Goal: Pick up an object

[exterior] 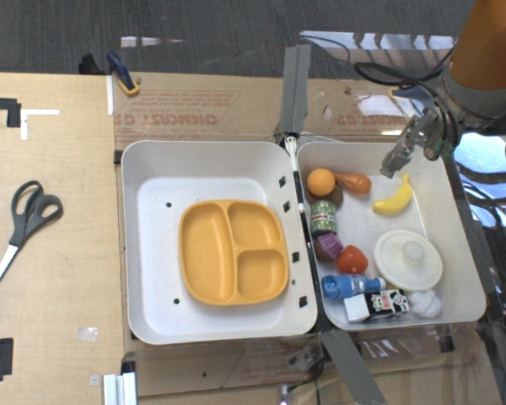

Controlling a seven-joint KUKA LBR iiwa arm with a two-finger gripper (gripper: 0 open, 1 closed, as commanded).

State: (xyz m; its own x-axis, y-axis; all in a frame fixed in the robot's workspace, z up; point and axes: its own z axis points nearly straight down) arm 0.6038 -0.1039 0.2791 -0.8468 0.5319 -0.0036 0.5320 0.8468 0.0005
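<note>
1. Look to the upper right of the frame: the gripper (398, 164) hangs over the top part of the right bin (465, 251). You cannot tell how its claw stands, and nothing shows between its fingers.
2. Just below it lies a banana (394, 199), apart from the gripper.
3. Along the right bin's left side you see an orange ball (320, 181), a carrot (353, 182), a green can (323, 216) and a red piece (352, 261).
4. Lower right sits a white lid (409, 259); a blue bottle (348, 287) lies along the bottom edge.
5. In the left bin (143, 251), centre frame, rests a yellow divided plate (233, 251).
6. Scissors (24, 222) lie at the far left on the bench.
</note>
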